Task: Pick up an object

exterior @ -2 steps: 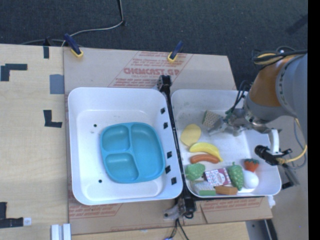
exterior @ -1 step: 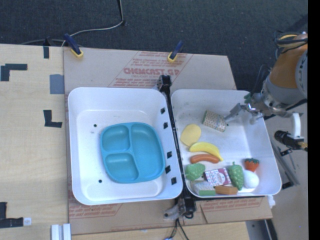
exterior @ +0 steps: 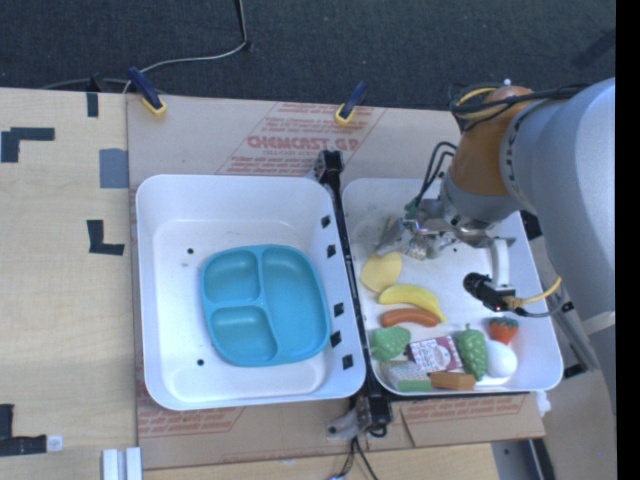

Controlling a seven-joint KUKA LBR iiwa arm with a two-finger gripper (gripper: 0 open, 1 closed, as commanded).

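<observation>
Gripper [exterior: 402,236] above yellow chip [exterior: 381,271]; seemingly apart

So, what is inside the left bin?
The left bin holds one blue divided plate, lying flat with nothing in its three compartments. What may lie under the plate is covered.

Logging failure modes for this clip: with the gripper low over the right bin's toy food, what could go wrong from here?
1. The gripper sits beside the pale yellow chip-like piece, which looks flat and thin; the fingers may slide off it.
2. The banana, sausage and the green pieces lie packed close, so a grasp may nudge or catch a neighbour.
3. It works close to the divider between the bins, so it may bump it.
</observation>
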